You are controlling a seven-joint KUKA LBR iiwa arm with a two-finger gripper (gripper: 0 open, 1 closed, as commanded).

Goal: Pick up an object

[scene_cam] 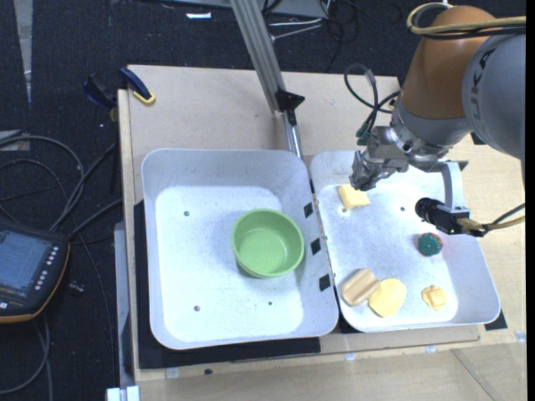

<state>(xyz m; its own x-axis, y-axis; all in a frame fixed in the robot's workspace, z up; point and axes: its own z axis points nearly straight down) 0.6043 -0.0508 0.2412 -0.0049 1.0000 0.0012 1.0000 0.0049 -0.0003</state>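
Even overhead light, bright on both white bins [167, 182] – near washed out, speckle on floors faint. Shadows soft and short: small one under green bowl [268, 242], faint one beneath end effector [364, 179] on right bin's far-left corner. Soft highlight on arm's orange band [447, 61]. Surrounding dark floor [50, 73] underexposed, cables barely legible. Desk [209, 111] tan, evenly lit. Overall sharpness modest – small objects in right bin soft-edged, slight grain, no obvious edge distortion.

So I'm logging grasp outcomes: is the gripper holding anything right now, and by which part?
Cannot be told. The gripper sits right above the yellow block at the right bin's far left end, but no object shows between its fingers.
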